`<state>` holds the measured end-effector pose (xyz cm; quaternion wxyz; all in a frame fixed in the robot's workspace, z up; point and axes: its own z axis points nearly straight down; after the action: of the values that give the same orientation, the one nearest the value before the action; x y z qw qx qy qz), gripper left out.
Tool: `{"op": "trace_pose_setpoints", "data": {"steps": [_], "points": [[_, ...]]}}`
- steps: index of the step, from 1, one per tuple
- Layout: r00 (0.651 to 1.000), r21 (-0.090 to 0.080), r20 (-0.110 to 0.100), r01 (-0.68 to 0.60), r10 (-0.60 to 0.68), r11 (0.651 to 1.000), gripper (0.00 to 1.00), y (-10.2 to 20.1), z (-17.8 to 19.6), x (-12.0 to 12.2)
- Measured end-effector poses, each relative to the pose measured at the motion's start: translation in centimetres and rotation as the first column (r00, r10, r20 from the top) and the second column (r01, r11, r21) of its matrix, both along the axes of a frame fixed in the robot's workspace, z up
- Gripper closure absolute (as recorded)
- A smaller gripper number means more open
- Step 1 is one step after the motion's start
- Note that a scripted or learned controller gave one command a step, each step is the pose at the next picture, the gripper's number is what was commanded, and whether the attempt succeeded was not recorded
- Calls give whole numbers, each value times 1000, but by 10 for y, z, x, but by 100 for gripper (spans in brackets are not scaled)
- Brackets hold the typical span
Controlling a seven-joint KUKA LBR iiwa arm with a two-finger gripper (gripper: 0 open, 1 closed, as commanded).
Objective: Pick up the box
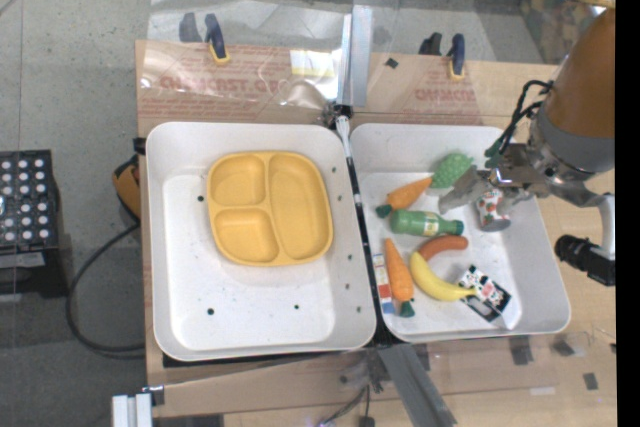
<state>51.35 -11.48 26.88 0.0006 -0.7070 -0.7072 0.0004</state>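
Note:
A small black and white box (487, 293) lies flat near the front right of the right bin (530, 315), just right of a banana (437, 281). My gripper (487, 198) hangs over the bin's back right part, well behind the box and apart from it. The grey arm with its orange band (590, 85) comes in from the right. A small white and red thing (490, 211) sits right at the gripper's tip; whether it is held is unclear.
The right bin also holds a green leafy toy (455, 165), two carrots (410, 192) (398, 275), a green bottle (425, 223) and a red sausage shape (443, 246). A yellow divided tray (270, 207) lies in the left bin (180, 305).

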Motion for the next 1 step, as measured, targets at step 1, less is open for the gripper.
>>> {"op": "trace_pose_setpoints", "data": {"steps": [1], "points": [[980,1,-3,-200,200,980,0,25,-161,16]]}}
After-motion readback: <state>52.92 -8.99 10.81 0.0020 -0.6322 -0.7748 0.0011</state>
